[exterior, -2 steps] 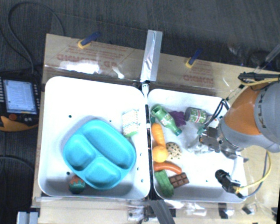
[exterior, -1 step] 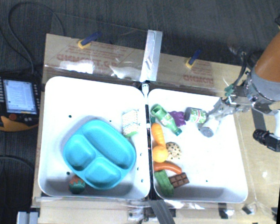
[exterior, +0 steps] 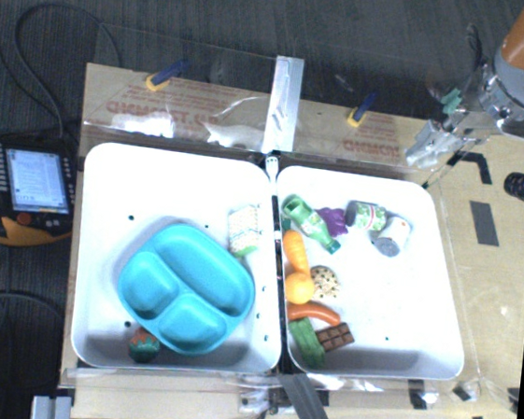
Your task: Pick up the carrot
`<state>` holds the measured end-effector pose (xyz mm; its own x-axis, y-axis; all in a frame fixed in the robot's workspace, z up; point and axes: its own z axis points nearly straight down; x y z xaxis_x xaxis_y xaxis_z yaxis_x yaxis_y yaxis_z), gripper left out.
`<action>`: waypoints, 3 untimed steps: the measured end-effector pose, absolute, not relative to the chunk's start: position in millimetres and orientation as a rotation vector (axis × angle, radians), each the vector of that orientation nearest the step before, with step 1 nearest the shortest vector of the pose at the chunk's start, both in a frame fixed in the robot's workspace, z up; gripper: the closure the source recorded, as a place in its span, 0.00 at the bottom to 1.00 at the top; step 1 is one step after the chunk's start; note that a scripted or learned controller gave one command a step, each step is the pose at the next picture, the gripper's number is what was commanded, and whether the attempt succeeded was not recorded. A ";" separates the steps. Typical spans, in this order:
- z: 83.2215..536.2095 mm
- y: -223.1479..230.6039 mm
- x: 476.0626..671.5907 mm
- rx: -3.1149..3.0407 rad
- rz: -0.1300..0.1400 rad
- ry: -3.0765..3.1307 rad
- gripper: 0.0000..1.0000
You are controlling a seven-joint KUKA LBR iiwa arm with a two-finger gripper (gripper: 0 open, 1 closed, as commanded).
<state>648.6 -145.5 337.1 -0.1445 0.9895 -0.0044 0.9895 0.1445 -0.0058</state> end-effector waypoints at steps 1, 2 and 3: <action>341.9 -145.6 650.3 -2.053 0.026 -2.376 1.00; 347.0 -145.6 652.1 -2.052 0.039 -2.376 1.00; 352.0 -145.4 653.9 -2.051 0.051 -2.376 1.00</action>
